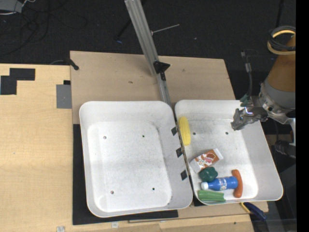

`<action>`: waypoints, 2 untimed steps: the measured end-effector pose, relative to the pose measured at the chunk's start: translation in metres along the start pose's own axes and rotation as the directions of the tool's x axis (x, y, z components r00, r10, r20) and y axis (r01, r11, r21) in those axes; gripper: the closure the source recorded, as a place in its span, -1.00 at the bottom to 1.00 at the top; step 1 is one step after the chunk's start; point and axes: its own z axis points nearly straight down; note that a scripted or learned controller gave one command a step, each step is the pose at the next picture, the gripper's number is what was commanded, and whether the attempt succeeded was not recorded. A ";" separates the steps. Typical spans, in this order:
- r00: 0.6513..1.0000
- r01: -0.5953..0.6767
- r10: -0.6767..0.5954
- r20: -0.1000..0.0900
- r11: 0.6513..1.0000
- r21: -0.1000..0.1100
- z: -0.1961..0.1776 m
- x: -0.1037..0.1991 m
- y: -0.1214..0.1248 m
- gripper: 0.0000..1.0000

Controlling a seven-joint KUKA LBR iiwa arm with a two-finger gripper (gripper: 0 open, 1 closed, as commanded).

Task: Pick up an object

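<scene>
While two shallow white bins sit side by side on the bench, the right bin (251, 151) carries every loose item, gathered toward its near left part. A yellow corn cob (184, 130), ridged and elongated, lies along the left wall of that bin, close to the divide. Nearer the camera rests a flat white packet (207, 158) printed in red, and just beside it a dark green lump (209, 173) of rounded shape. A blue bottle (222, 183) with a white cap lies on its side just near of the green lump, with a slim orange-red sausage shape (236, 183) at its right end and a pale green pod (211, 195) (long, smooth-looking) along the near wall. The left bin (96, 115) shows a matte, lightly speckled floor with a few small dark dots. The grey arm comes in from the right, its orange band (285, 66) far up at the frame's right, and the gripper (240, 120) hangs over the far right part of the right bin, well apart from the cluster; nothing is visible between its fingers, though whether they stand apart or together I cannot tell.
</scene>
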 end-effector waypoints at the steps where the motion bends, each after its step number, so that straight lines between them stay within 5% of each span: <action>1: 1.000 0.003 -0.003 -0.003 1.000 0.006 0.014 0.053 0.008 1.00; 2: 1.000 0.004 -0.004 -0.003 1.000 0.004 0.009 0.112 0.019 1.00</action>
